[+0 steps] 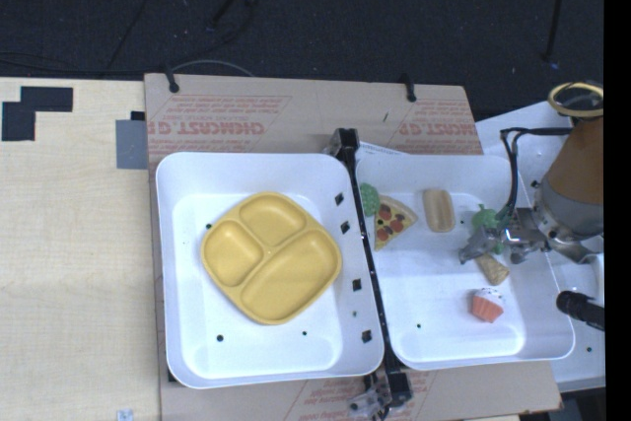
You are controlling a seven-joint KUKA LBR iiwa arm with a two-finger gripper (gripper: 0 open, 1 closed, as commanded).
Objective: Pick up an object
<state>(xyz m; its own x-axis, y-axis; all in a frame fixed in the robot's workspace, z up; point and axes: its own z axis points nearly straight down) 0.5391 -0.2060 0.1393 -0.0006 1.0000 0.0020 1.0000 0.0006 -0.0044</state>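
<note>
Hovering gripper (485,246) just above tan cork-like piece (493,268), right bin (434,340); finger spread unclear.

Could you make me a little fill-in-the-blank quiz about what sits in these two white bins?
1. The yellow plate lies in the ____ bin as the camera sees it.
2. The plate has ____ compartments.
3. The pizza slice lies in the bin on the ____.
4. The robot arm has an ____ band above its wrist.

Missing words: left; three; right; orange
</note>
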